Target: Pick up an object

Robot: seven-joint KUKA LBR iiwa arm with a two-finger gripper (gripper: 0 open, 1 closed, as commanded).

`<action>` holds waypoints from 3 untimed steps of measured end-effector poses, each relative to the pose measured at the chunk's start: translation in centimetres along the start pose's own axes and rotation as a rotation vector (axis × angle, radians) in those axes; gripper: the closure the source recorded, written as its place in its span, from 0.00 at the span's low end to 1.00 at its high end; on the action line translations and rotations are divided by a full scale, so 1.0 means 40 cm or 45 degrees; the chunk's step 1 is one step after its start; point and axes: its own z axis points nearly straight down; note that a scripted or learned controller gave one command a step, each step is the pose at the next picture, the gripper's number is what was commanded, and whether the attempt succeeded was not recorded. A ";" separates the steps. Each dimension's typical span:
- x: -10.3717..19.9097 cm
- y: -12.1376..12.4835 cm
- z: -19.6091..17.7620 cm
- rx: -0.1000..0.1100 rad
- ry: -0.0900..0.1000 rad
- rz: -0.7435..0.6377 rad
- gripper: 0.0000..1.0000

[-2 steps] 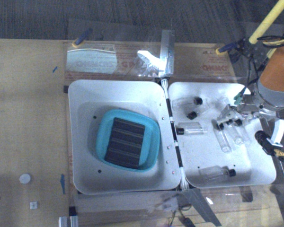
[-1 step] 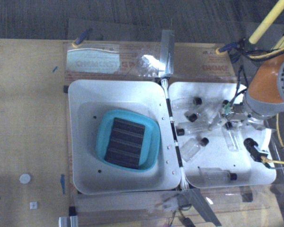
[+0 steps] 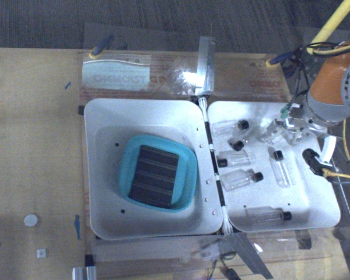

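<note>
I see the gripper (image 3: 290, 123) low over the right bin (image 3: 324, 212), near its far right corner. I can't tell its state or whether it touches anything. Clear vials with black caps (image 3: 241, 179) lie scattered across that bin. The left bin (image 3: 99, 156) holds a teal tray (image 3: 156, 172).

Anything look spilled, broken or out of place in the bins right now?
Nothing looks spilled or broken. The clear vials lie on their sides at mixed angles in the right bin. The teal tray sits slightly askew in the left bin.
</note>
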 end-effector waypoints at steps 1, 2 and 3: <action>0.070 -0.106 0.003 0.002 -0.015 0.082 0.00; -0.004 -0.093 -0.005 0.012 0.001 0.125 0.00; 0.154 -0.128 0.002 -0.002 -0.014 0.101 0.00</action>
